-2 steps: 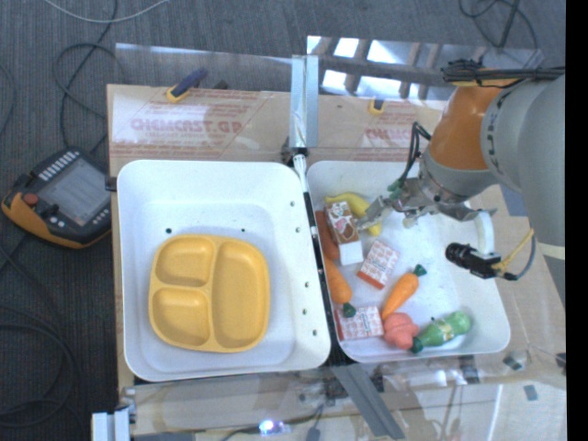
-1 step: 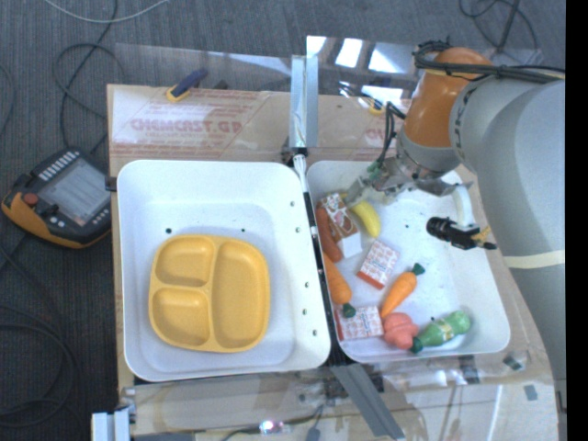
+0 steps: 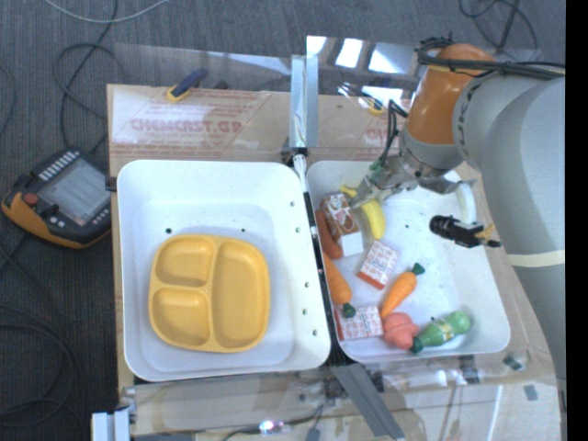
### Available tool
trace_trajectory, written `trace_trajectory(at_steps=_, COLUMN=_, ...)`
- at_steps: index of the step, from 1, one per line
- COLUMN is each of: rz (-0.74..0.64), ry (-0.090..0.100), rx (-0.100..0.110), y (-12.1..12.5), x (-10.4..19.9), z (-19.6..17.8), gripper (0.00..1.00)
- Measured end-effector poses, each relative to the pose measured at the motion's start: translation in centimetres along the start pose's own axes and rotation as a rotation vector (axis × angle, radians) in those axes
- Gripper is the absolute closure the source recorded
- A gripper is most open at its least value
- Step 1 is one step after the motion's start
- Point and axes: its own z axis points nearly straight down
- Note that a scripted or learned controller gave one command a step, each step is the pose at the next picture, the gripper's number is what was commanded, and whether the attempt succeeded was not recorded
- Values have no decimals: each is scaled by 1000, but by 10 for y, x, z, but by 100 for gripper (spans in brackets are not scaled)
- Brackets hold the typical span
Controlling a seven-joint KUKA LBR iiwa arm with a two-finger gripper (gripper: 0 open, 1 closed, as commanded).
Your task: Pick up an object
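Yellow banana (image 3: 372, 219) beneath gripper (image 3: 378, 184), grip state unclear, cartons (image 3: 378, 264), carrots (image 3: 399, 291) crowding nearby, yellow tray (image 3: 210, 293) left bin.

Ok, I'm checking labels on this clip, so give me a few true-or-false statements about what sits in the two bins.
1. The yellow divided tray lies in the left bin. True.
2. The banana lies in the left bin. False: it lies in the right bin.
3. The gripper is over the right bin's far end. True.
4. The carrot rests on the tray. False: it lies on the right bin's floor.
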Motion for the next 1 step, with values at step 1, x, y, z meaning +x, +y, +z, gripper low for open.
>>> trace_trajectory(at_steps=1, rz=65, ry=10, rx=-1, y=13, x=58, z=-86, gripper=100)
